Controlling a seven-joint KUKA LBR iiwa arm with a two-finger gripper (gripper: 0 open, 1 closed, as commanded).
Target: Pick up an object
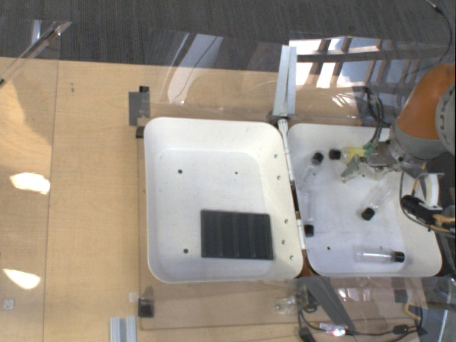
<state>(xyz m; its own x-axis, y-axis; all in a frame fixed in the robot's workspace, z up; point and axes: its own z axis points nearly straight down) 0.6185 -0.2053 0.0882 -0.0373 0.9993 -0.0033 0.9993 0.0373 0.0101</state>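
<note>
My bench (78, 212) is pale wood. Two shallow white bins sit straight on it, close side by side: the left bin (153, 219) and the right bin (335, 219). A small dark clamp (139, 105) stands on the wood at the left bin's far outer corner, and a second clamp (144, 307) at its near one.

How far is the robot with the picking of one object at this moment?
Done: nothing looks lifted; the ribbed black mat lies flat in the left bin, the clear tube and a small black cap rest on the right bin floor. In hand: the pincer is at the right bin's back, by a yellow-green piece. Left: a visible grasp and the lift.
</note>
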